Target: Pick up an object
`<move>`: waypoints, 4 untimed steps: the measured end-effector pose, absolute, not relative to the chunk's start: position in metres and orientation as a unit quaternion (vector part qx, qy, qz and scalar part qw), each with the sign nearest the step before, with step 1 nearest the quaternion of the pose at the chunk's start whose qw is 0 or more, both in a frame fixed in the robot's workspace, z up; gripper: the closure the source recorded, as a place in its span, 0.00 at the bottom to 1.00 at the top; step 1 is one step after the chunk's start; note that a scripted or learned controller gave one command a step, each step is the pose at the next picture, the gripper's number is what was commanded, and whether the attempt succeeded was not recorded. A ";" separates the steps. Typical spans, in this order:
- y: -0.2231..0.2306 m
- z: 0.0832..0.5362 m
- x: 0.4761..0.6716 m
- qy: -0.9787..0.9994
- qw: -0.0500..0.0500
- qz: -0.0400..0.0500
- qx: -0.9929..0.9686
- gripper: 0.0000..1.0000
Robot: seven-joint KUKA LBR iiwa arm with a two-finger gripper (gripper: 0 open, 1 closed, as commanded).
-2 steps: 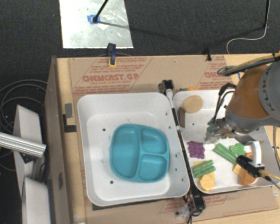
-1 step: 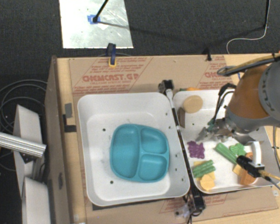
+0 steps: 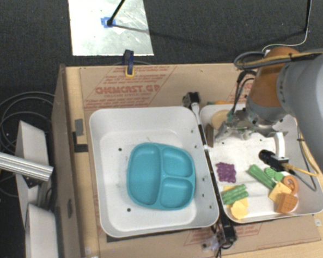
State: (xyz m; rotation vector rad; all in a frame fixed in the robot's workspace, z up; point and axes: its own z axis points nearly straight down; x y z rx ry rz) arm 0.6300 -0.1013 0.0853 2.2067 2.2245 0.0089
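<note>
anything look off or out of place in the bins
Nothing stands out. The teal divided plate lies flat in the left bin; the purple grapes and other toy foods lie loose in the right bin, unspilled.

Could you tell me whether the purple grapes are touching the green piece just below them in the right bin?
Apart. The camera view shows a strip of white bin floor between the purple grapes and the green piece.

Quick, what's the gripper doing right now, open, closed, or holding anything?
Gripper: cannot be told; it sits low over the back of the right bin, with no object seen in it.
</note>
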 end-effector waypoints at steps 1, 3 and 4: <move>-0.095 0.086 0.671 0.710 0.003 0.002 0.705 0.00; -0.117 0.215 0.635 0.707 0.005 0.003 0.707 1.00; -0.036 0.183 0.611 0.710 -0.001 0.000 0.704 1.00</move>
